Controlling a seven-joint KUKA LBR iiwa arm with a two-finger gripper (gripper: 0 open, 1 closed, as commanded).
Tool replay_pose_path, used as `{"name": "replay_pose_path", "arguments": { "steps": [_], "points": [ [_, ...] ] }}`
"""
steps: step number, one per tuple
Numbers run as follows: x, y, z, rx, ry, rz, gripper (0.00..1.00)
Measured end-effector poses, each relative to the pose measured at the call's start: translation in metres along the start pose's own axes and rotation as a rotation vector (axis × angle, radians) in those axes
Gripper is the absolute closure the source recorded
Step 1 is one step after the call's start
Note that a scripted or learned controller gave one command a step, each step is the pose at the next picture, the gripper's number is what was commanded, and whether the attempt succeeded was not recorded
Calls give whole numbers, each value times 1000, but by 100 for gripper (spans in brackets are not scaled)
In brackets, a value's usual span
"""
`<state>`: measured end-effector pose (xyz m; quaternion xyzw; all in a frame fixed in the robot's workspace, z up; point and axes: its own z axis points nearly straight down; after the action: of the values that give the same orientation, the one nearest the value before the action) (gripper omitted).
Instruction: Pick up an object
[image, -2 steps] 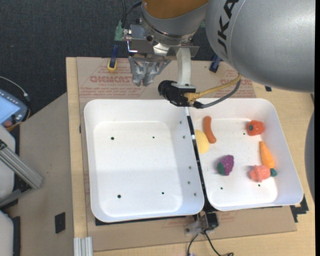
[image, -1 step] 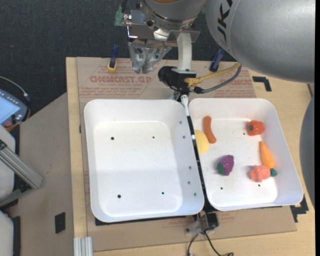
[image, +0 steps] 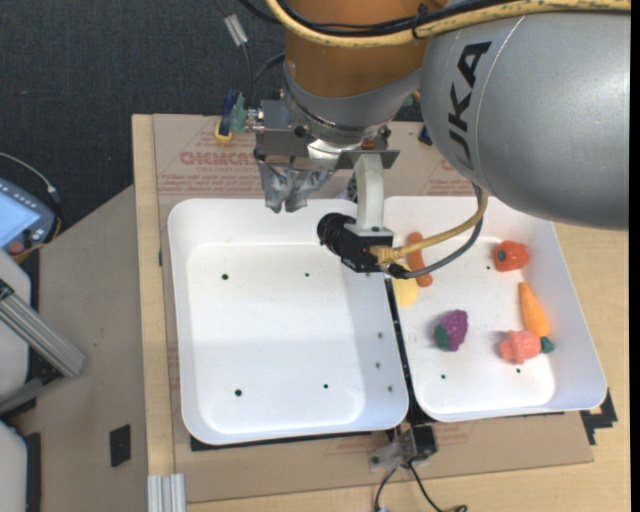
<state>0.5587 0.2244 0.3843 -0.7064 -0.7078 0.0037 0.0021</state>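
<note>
Toward the right bin's (image: 575, 385) far right, one orange carrot (image: 533, 309) is lying with its long axis running near to far, its tip pointing away from the camera. Around it are sitting one red tomato (image: 510, 255), one purple grape bunch (image: 451, 329) and one pink strawberry (image: 520, 346). Well left of the carrot, over the left bin's (image: 200, 400) far rim, the pincer (image: 290, 196) is hanging; whether it is clenched I cannot tell.
</note>
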Motion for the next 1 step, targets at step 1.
{"name": "replay_pose_path", "arguments": {
  "steps": [1],
  "points": [
    [0,6,-80,-18,6,1,100]
  ]
}}
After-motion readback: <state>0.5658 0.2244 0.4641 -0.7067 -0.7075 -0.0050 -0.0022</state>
